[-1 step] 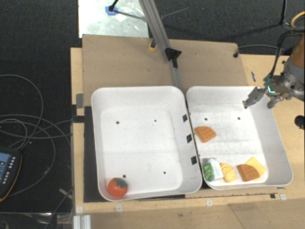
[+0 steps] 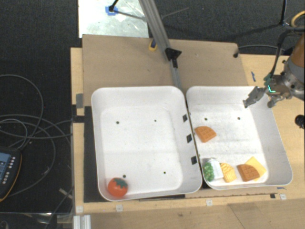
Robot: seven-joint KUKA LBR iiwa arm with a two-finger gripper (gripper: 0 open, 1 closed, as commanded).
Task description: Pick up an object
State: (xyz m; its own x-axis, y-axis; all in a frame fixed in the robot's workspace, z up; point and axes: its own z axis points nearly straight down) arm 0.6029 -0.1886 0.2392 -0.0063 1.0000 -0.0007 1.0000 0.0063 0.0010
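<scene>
Camera view: no readable text or brand marks on anything. Table (image 2: 209, 61) carries two white bins side by side. Left bin (image 2: 138, 99) holds a red tomato (image 2: 117, 187) with a green stem, sitting in the near-left corner. Right bin (image 2: 267, 128) holds the rest: an orange waffle-textured wedge (image 2: 205, 133) near the middle-left, well apart from the others; along the near wall, a green-and-white piece (image 2: 210, 169) touching a yellow ridged piece (image 2: 228, 172), then a brown waffle square (image 2: 247, 172) overlapping a yellow cheese-like wedge (image 2: 257, 165).

Grey pole (image 2: 155, 18) slants across the top of the table down toward the seam between the bins. Black cables (image 2: 28, 123) and a handheld pendant (image 2: 7, 168) lie on the dark floor to the left.

Gripper (image 2: 259, 97) hangs over the far-right part of the right bin, above bare bin floor, nothing between its fingers; can't tell whether they're open or closed. Arm wrist (image 2: 293, 78) enters from the right edge. Nothing blocks the objects from above.
</scene>
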